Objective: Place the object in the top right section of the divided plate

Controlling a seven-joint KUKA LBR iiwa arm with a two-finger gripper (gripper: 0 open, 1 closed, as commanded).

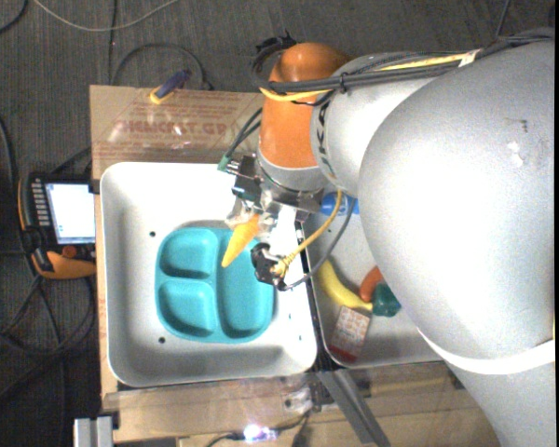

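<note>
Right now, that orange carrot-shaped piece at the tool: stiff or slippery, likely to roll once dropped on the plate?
The carrot looks like moulded toy plastic, so probably stiff and light. Its smooth tapered shape could slip in a grip. It hangs tip-down over the teal divided plate; on landing, a cone like this would likely tip over and roll in an arc, though the plate's raised dividers should stop it.

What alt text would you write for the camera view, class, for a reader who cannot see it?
A grey arm with an orange band reaches from the right over a teal divided plastic plate in the left white bin, with an orange carrot-shaped object at its gripper above the plate's upper edge. A yellow banana lies in the right bin.
</note>
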